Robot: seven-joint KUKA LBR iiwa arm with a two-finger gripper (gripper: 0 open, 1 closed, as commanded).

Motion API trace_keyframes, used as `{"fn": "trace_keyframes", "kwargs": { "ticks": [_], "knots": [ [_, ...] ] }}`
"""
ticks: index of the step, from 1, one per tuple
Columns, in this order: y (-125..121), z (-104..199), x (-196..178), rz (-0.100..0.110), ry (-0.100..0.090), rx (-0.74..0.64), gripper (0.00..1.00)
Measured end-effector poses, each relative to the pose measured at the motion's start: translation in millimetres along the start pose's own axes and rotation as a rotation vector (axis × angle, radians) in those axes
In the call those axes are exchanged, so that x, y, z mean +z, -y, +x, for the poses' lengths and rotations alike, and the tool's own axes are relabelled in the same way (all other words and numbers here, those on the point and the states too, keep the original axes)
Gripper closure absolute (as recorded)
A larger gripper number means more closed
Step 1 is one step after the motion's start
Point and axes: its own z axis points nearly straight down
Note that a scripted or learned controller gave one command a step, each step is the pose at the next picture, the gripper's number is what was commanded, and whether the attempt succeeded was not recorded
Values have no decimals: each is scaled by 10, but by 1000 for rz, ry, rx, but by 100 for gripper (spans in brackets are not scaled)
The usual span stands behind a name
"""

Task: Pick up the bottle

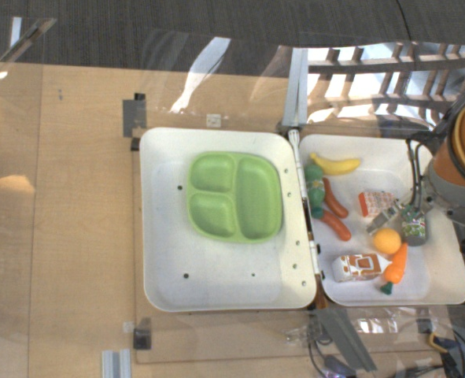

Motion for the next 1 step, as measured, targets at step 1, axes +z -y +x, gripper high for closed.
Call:
{"fn": "trace_keyframes", "kwargs": {
  "ticks": [1],
  "knots": [
    [-859,-428,112,15,-17,57,0]
  ]
}}
